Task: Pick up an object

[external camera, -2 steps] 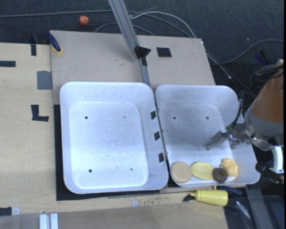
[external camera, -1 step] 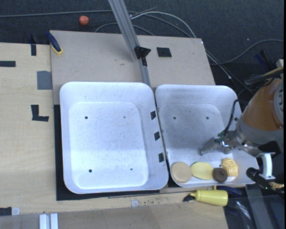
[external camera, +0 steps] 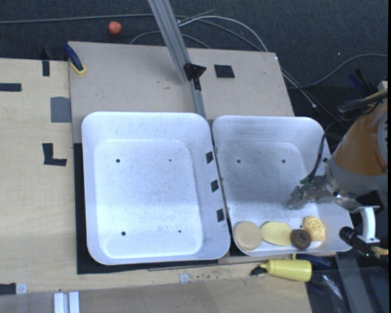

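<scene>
1. Nearest the camera, on the bench's front edge just below the right bin: a yellow tool with a black tip (external camera: 285,268), lying on its side.
2. Along the front wall of the right bin (external camera: 267,126), a row of small objects: a tan disc (external camera: 247,235), a pale yellow oval piece (external camera: 275,233), a dark brown round piece (external camera: 301,239) and a yellow ridged piece (external camera: 314,227). Oval and brown piece touching; ridged piece just beside the brown one.
3. Gripper (external camera: 298,197) low over the right side of that bin, above the row and apart from it, nothing visible between the fingers. Open or closed: cannot tell, too dark and small.
4. Grey arm with orange band (external camera: 363,150) reaching in from the right.
5. Left bin (external camera: 91,132) side by side with the right one, white, faintly speckled, with small dark dots on its floor.
6. Under both bins, a tan board (external camera: 137,77) on a light wooden bench (external camera: 26,175) marked with black tape pieces.
7. Grey metal bar (external camera: 173,34) slanting down from the top toward the seam between the bins.
8. Beyond the board, dark carpet with loose cables (external camera: 247,41) and a small orange ball (external camera: 115,27).
9. Blue and yellow clamp (external camera: 75,60) at the board's far left corner.
</scene>
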`<state>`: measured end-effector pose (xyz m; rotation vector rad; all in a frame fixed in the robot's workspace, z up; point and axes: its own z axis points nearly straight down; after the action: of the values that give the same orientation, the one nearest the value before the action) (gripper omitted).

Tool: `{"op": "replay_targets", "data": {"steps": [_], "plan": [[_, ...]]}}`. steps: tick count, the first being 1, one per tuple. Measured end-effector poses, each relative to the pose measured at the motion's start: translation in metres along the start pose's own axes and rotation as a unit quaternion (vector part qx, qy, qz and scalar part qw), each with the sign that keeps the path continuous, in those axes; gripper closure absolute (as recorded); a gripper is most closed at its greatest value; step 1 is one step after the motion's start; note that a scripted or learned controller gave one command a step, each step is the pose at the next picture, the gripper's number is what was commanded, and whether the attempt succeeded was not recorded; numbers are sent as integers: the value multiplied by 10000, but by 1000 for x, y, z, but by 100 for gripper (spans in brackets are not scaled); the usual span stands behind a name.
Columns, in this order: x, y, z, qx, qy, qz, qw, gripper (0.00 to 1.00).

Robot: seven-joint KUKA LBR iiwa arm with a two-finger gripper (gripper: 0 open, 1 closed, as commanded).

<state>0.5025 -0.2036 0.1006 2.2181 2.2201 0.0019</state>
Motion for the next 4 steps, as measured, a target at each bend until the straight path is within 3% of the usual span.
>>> {"op": "replay_targets", "data": {"steps": [3,4], "plan": [[11,11,-140,1,3,0,10000,100],[62,10,-128,20,12,-14,10000,100]]}}
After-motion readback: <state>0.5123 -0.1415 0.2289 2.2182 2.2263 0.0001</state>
